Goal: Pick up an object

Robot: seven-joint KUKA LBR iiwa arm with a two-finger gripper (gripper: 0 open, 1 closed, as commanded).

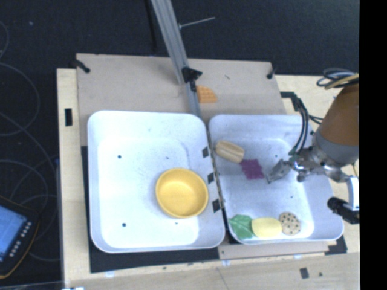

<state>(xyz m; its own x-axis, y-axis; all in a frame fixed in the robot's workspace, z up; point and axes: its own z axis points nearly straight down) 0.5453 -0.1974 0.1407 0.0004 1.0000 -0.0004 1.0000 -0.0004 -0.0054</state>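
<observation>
In the right bin [266, 128] lie a tan wooden cylinder [230, 151], a purple block [252, 169], a green item [241, 225], a pale yellow lump [266, 227] and a cookie [290, 223]. A yellow bowl [181, 193] sits in the left bin [127, 138]. My gripper [279, 171] hangs low over the right bin, just right of the purple block, with nothing visibly between its fingers. The grey arm with its orange band comes in from the right edge.
A slanted metal pole [172, 35] rises from behind the bins' shared wall, with a small orange piece [206, 95] at its base. Cables run along the arm at the right. A dark device [12, 231] rests at the lower left off the bench.
</observation>
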